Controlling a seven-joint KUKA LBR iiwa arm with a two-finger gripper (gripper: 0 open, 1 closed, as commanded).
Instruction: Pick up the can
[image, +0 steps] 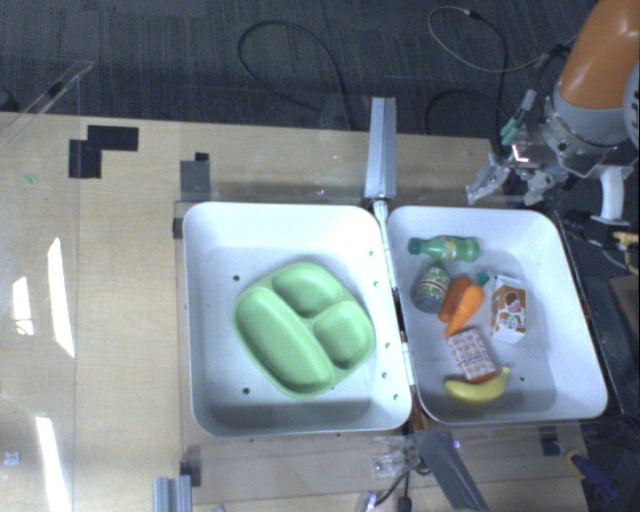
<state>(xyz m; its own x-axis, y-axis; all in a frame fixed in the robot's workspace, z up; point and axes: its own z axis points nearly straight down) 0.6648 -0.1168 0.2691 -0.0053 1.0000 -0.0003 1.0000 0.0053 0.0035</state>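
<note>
- Nearest the camera, at the front of the right bin (585, 330), lies a banana (477, 387). Just behind it sits a small red snack packet (470, 353).
- A little farther back, the can (432, 287) sits near the left wall of the right bin. It touches the carrot (461, 303) on its right. A green bottle (443, 247) lies just behind it. A small carton (508, 310) rests to the right of the carrot.
- The left bin (200, 300) holds a green tray (303, 326) with 3 parts.
- The task has not really started, I think. The can is not lifted and nothing touches it.
- The gripper (505, 178) hangs at the far side, behind the back edge of the right bin and well apart from the can. It holds nothing. I cannot tell if it is open or closed.
- What is left, I think: go over the can, come down, close on it, and lift. The carrot and bottle crowd it.
- The 2 bins sit side by side on a light wooden worktop (100, 300). A metal post (381, 150) stands behind them.
- Farthest away, the floor (200, 60) is dark, with black cables (300, 60) on it.
</note>
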